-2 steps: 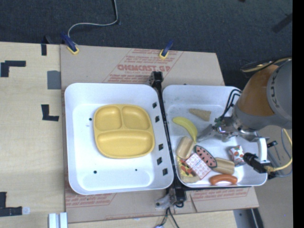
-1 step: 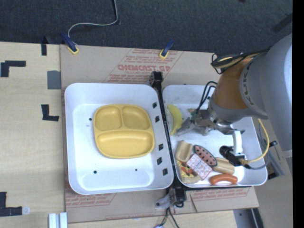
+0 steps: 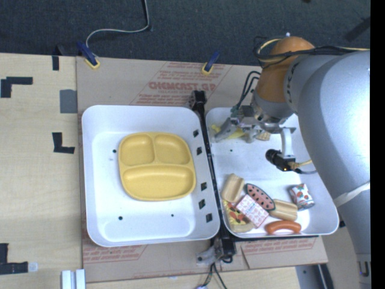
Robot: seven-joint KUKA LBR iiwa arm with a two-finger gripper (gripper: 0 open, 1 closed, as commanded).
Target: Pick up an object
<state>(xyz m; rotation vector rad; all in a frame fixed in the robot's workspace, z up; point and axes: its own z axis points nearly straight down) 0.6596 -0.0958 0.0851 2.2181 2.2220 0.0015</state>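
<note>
You had the gripper point(image 3: 239, 127) low in the far left corner of the right bin point(image 3: 255, 164), close to the divider between the two bins. From this view you could not tell whether its grip was spread or closed on anything, because the wrist and cables covered the tip. Nothing could be seen lifted clear of the bin floor, so I would judge that the pick was not yet done. At best you were at the reach-and-close step, with the lift yet to be made.

A small yellow piece point(image 3: 247, 136) lay just beside the gripper tip, partly hidden. It may have been your target, but its shape was too covered to name.

The other things you could have taken were well apart from the gripper, heaped at the near end of the same bin:
- a tan bread piece point(image 3: 231, 187)
- a pink slice point(image 3: 260, 195) with a dark rim
- a checked packet point(image 3: 248, 211)
- a tan roll point(image 3: 284, 210)
- a red sausage point(image 3: 283, 227)
- a small can point(image 3: 300, 195), lying a little apart from the heap

Several of these touched or overlapped, so they looked awkward to single out.

The left bin point(image 3: 96, 179) held a yellow divided plate point(image 3: 157, 166), lying flat near its middle.
</note>
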